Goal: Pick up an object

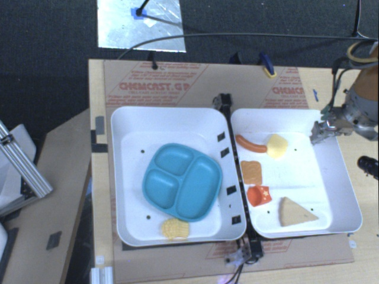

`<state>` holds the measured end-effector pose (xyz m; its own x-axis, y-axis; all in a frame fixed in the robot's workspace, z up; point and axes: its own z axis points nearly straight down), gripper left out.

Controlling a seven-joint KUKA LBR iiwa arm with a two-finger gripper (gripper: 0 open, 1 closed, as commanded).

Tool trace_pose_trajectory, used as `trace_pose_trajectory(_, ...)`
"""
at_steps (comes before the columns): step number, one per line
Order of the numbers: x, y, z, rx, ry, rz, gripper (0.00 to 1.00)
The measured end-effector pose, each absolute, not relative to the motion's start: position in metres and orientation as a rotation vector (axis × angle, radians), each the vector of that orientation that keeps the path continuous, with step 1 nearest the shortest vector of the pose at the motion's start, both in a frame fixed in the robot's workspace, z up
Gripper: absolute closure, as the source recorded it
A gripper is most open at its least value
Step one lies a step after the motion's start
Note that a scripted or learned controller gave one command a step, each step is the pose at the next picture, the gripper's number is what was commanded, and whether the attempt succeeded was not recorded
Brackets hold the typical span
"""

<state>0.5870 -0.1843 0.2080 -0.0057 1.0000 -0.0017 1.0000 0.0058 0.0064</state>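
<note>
The right bin (340, 176) holds an orange sausage (251, 144), a yellow lemon-like piece (276, 145), an orange square piece (251, 172), a red piece (259, 195) and a tan wedge (297, 213). The left bin (127, 129) holds a blue divided plate (182, 181) and a yellow corn piece (175, 229) at its front. My gripper (320, 132) hangs over the right bin's far right rim, apart from all the pieces, with nothing seen in it.
The arm (364, 99) enters from the right edge above the right bin. A black divider with clips (232, 158) runs between the bins. A foil sheet (140, 16) lies beyond the bench. An aluminium rail (21, 164) stands at the left.
</note>
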Motion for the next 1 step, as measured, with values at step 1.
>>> trace_pose_trajectory(1, 0.5883, -0.1846, 0.2335, 2.212, 2.225, 0.004, 1.0)
